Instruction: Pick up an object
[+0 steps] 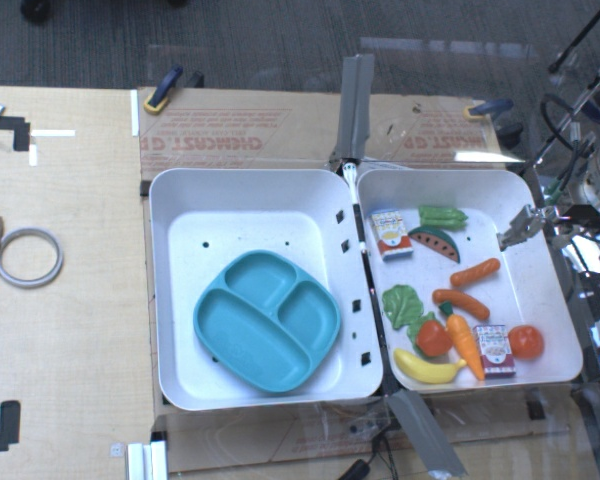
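Camera view: gripper (525, 226) at right bin's (570, 353) far right edge, above rim, nothing between fingers; whether released or clenched, cannot tell. Step: approach, pick not yet begun. Candidates all in right bin: green pepper (442, 216), watermelon slice (436, 241), two sausages (468, 288), carrot (463, 341), banana (426, 368), tomato (526, 342). Left bin (175, 268) holds teal tray (268, 319). Next move calls for choosing one target, likely nearby upper sausage, centring over it, descending.
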`<state>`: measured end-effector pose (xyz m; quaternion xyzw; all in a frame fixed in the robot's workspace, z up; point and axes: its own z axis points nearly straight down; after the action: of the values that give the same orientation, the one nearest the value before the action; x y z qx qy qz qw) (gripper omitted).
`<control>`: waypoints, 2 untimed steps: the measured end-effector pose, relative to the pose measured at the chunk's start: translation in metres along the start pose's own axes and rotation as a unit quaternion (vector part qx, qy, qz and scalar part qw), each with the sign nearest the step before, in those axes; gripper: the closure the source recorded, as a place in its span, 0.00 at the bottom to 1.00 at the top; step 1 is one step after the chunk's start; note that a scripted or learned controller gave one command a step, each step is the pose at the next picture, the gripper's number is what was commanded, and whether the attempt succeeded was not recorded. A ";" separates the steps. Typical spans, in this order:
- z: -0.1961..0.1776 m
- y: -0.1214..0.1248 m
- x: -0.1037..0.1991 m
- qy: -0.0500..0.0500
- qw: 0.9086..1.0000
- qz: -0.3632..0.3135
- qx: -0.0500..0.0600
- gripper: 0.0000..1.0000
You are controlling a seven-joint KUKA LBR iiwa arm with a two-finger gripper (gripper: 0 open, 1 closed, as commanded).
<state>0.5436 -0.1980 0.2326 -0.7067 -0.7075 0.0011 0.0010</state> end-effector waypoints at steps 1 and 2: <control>0.048 -0.060 0.026 0.000 0.999 -0.047 0.000 0.00; 0.141 -0.050 0.025 0.000 0.992 -0.129 -0.001 0.00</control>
<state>0.4934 -0.1728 0.0913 -0.6097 -0.7926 0.0002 0.0006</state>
